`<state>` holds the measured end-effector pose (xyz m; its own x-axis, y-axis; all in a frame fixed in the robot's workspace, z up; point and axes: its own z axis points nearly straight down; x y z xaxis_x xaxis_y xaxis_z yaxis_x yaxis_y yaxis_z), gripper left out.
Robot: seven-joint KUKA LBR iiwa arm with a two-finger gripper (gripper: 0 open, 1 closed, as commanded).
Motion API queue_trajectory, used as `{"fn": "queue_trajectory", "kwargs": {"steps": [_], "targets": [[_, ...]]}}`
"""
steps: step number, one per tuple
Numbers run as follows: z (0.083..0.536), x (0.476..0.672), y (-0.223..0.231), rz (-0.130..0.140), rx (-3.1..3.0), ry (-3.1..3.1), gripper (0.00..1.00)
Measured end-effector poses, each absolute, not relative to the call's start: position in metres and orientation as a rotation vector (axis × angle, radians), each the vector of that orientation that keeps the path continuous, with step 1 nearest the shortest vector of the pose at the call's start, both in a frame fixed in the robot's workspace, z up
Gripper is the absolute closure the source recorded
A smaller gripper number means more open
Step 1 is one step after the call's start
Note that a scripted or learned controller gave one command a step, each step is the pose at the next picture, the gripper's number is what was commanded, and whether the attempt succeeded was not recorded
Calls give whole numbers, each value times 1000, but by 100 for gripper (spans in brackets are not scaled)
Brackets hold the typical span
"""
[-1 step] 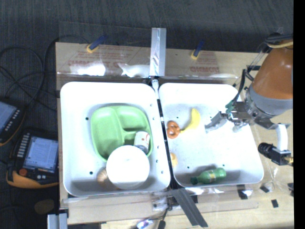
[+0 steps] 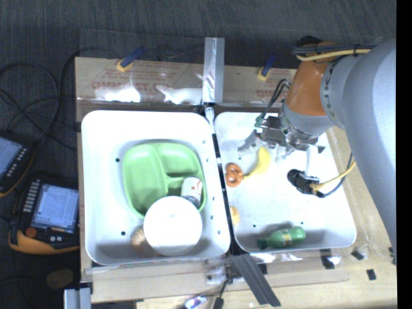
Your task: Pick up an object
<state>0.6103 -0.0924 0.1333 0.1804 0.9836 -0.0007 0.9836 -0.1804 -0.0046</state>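
My gripper (image 2: 264, 150) hangs low over the upper left part of the right bin (image 2: 335, 224). It is open, with one finger (image 2: 248, 147) to the left and the other to the right. A yellow banana-shaped object (image 2: 261, 163) lies on the bin floor just below and between them, not lifted. An orange ring-shaped toy (image 2: 233, 174) rests against the bin's left wall, close to the left finger. A green bottle (image 2: 281, 237) lies on its side near the front wall.
A black cable loop (image 2: 302, 181) hangs from the wrist over the right bin. The left bin (image 2: 103, 140) holds a green divided plate (image 2: 158, 166), a white bowl (image 2: 172, 225), a small can (image 2: 191, 188) and a brown object (image 2: 137, 238).
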Motion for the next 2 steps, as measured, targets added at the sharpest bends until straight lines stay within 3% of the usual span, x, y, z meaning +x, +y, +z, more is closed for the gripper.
{"fn": "queue_trajectory", "kwargs": {"steps": [1,2], "targets": [[183,608,-69,4,-2421,-2000,0],[89,624,-131,-7,-1927,-2491,0]]}}
